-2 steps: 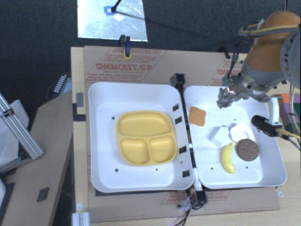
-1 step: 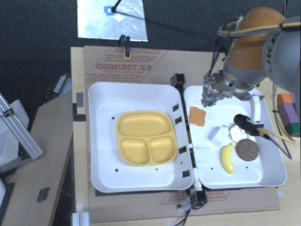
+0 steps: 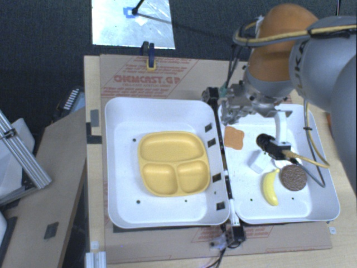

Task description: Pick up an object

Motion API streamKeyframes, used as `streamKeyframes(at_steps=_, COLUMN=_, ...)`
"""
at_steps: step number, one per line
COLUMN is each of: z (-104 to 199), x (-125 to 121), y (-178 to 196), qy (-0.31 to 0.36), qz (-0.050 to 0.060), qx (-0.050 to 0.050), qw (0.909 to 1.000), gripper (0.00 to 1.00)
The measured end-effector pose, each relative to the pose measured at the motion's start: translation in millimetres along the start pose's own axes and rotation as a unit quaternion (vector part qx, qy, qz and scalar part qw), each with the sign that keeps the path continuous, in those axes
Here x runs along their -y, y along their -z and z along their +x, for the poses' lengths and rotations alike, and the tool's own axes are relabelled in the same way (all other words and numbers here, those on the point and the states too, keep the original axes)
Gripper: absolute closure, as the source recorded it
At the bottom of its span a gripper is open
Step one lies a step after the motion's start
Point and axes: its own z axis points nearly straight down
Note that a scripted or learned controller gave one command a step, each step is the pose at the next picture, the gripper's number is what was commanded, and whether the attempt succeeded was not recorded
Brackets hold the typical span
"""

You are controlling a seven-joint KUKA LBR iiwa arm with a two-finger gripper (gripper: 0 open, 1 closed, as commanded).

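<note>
The worktop is taken in first, with two white bins set side by side on it. The grey arm is seen reaching in from the right, its orange band bulking above the wrist. The left bin is occupied by a yellow divided tray lying flat near its middle. The right bin is where the small pieces are scattered.

The hand is found at the upper left corner of the right bin, close to the wall shared by the two bins. Whether it is wide or narrow cannot be told from this angle, and nothing is seen held in it.

Near the front of that bin a banana is spotted, with a brown disc just beside its upper end. An orange flat piece is lying just below the hand, near the dividing wall. A small white piece is noted between the orange piece and the banana.

The orange flat piece is judged the likeliest target, being nearest. It is expected to be light and stiff, but thin and low, so it would best be pinched across two opposite edges. The banana is reckoned light and smooth, and would be gripped most safely across its middle.
</note>
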Motion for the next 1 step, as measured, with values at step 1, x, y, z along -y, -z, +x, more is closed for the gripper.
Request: streamKeyframes(at_steps=1, z=54.4, x=5.4, y=-15.5, qy=0.0, qz=0.001, qx=0.0, qw=1.0, gripper=1.0)
